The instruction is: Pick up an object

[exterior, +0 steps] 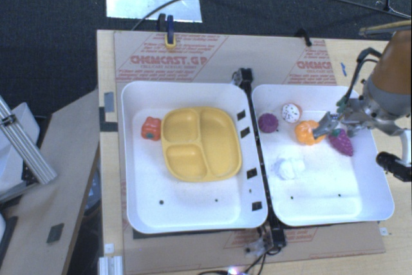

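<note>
The right bin (pixel 367 203) holds an orange fruit (pixel 304 132), a purple grape bunch (pixel 342 143), a purple ball (pixel 268 122), a white speckled ball (pixel 291 113) and a white lump (pixel 288 169). My gripper (pixel 328 126) reaches in from the right and hangs low between the orange fruit and the grape bunch. It is open, one finger by the fruit's right side and the other above the grapes. Nothing sits between the fingers.
The left bin (pixel 138 203) carries a yellow divided plate (pixel 199 143) and a small red-orange pepper (pixel 150 128). A black divider strip (pixel 254 151) runs between the bins. The arm's orange band (pixel 393 67) stands over the right bin's far right edge.
</note>
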Motion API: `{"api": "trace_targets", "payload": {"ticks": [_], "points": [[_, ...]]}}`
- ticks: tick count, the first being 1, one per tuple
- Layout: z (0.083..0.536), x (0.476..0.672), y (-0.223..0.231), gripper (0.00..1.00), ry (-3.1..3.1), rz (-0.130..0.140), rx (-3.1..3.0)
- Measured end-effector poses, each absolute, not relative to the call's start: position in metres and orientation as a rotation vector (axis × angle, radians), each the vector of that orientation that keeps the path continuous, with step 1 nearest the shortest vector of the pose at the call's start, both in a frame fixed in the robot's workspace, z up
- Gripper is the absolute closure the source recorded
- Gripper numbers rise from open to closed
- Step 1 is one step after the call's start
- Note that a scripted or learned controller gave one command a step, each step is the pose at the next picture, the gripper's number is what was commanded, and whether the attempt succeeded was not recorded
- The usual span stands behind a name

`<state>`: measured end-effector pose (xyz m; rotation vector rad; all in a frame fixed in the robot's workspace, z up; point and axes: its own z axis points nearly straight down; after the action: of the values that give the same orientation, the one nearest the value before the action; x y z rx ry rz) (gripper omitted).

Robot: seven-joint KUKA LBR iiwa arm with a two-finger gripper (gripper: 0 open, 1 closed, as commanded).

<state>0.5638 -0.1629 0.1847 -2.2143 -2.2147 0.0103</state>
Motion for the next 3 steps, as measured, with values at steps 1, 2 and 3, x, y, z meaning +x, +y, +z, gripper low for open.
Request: {"api": "trace_targets", "payload": {"ticks": [1,2,3], "points": [[0.192,0.567,-0.163,0.0,-2.226,-0.001,-2.218],[0.131,0.573,-0.165,0.0,-2.222,0.002,-2.218],[0.082,0.572,-0.164,0.0,-2.22,0.002,-2.219]]}}
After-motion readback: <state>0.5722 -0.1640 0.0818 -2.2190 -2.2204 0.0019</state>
